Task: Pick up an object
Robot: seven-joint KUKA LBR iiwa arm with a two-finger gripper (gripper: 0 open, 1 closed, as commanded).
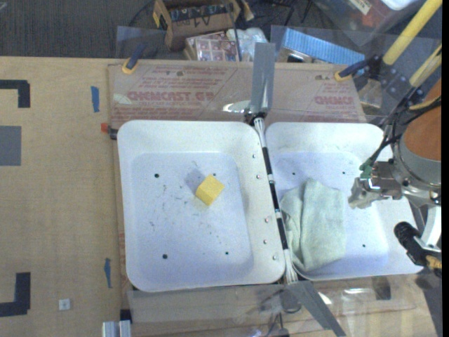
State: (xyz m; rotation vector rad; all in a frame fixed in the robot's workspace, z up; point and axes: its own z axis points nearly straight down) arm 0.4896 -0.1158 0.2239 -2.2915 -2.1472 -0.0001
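Overhead, two white bins sit side by side. A yellow block (pixel 210 190) lies alone near the middle of the left bin (pixel 133 146), open to a grasp from above. A crumpled pale cloth (pixel 317 220) lies along the right bin's (pixel 316 135) left side. The gripper (pixel 361 194) hovers beside the cloth's right edge; whether the claw is open or grips anything cannot be told.

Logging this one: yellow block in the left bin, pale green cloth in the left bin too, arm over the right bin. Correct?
Not quite. The camera view shows the pale green cloth lying in the right bin, against its left wall. The yellow block is in the left bin, and the arm is over the right bin.
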